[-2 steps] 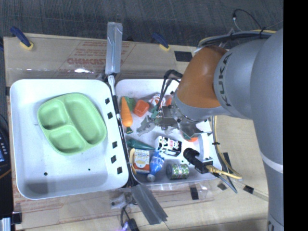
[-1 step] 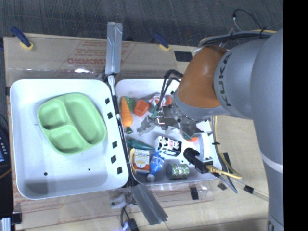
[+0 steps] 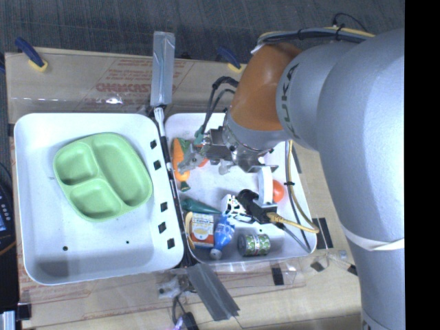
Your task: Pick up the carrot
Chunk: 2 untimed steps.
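Camera view: the small orange toy carrot (image 3: 179,158) lies in the right white bin (image 3: 302,243), by its left wall. It looks light, hard and smooth; grab its middle. The gripper (image 3: 199,148) hangs just beside it.

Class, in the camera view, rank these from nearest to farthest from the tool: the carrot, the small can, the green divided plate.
Measured from the tool, in the right bin's upper part:
1. Carrot: just beside the tool, by that bin's left wall.
2. Small can: at the right bin's bottom edge, down and to the right.
3. Green divided plate: in the left bin, across the divider.
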Motion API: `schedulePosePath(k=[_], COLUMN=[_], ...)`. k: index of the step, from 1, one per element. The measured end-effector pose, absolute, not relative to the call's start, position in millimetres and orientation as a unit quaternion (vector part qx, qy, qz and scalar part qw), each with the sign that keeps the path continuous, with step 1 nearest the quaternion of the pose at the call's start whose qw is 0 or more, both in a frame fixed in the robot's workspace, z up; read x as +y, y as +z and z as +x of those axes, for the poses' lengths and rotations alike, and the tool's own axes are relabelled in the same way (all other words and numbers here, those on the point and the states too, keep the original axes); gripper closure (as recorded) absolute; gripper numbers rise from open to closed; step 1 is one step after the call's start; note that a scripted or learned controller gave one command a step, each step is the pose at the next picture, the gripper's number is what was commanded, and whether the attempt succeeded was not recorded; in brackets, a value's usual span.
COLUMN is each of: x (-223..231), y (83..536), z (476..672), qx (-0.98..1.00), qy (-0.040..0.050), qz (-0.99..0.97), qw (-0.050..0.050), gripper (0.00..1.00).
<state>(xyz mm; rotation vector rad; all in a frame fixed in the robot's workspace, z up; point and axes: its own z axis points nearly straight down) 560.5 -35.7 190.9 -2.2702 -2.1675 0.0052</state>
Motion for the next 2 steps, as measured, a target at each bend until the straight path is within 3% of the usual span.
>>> schedulePosePath(k=[1, 2], x=[-61.0, -70.6], y=[213.5, 278.5], z=[514.1, 520.1], qx=[-0.658, -0.749], qy=[0.0017, 0.0006], qz=[-0.753, -0.662], qw=[0.002, 0.0], gripper=[0.0, 0.0])
